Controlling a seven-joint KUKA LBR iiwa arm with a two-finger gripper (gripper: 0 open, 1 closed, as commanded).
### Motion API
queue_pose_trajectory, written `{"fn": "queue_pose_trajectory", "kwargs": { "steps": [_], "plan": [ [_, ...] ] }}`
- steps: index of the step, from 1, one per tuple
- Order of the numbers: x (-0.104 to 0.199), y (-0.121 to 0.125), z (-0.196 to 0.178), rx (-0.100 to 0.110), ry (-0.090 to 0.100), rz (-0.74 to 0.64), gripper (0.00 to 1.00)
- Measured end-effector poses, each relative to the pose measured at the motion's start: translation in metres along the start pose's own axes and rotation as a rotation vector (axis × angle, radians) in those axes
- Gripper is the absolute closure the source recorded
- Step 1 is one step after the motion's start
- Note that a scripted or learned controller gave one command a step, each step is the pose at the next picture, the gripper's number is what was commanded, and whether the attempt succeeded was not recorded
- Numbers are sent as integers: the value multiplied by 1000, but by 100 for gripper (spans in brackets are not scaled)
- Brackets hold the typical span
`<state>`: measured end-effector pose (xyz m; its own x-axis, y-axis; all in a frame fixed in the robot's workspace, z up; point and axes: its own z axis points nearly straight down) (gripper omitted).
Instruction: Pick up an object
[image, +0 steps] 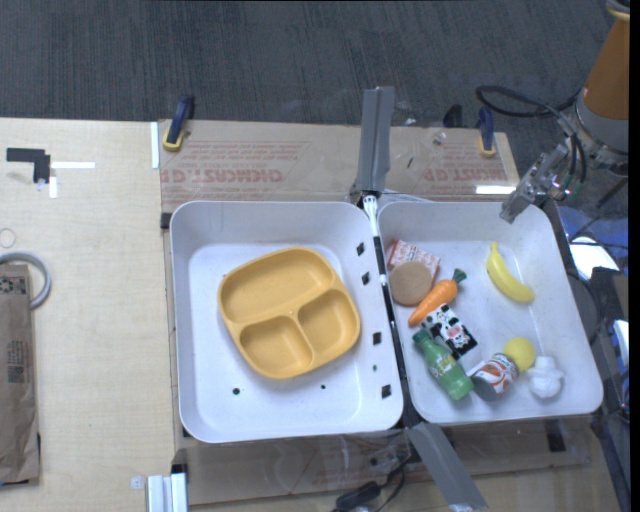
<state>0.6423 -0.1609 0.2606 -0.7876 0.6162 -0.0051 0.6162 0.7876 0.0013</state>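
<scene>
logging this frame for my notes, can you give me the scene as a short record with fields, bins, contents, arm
left bin: holds a yellow divided plate
right bin: holds several small things
right bin contents: banana, carrot, brown round item, green bottle, black and white cow toy, can, white fluffy item
arm: at upper right, orange band visible
hand: above the far right corner of the right bin, holding nothing visible
task state: no object picked up yet

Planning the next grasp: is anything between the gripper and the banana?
Nothing visible. The gripper hangs over the right bin's far rim, and the banana lies apart from the carrot with bare floor around it.
</scene>
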Motion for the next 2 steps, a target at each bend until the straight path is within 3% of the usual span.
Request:
{"fn": "queue_pose_trajectory", "kwargs": {
  "steps": [1, 2],
  "plan": [
    [78, 34, -18, 0, 4, -203, 100],
    [66, 24, -7, 2, 5, 125, 100]
  ]
}}
